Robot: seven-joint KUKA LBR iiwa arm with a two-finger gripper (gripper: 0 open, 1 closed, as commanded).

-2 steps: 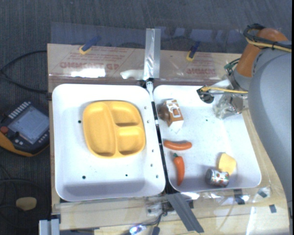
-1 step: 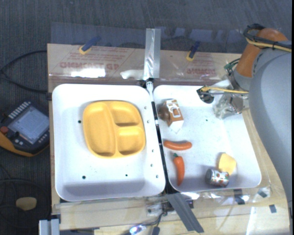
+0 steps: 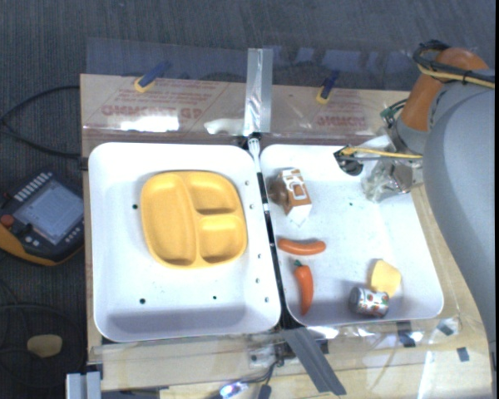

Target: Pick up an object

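Note:
The right bin [image 3: 416,223] holds a small brown and white carton [image 3: 291,193], a sausage [image 3: 302,246], a carrot [image 3: 304,285], a yellow cheese wedge [image 3: 386,276] and a silver can [image 3: 370,302]. My gripper [image 3: 385,181] hangs at the bin's back right corner, above its floor and well away from all of them. Nothing shows between its fingers.
A yellow divided plate [image 3: 193,217] lies in the left bin [image 3: 116,306]. The metal divider [image 3: 258,98] stands at the back between the bins. A teach pendant [image 3: 37,219] rests on the floor at the left. My arm covers the right edge.

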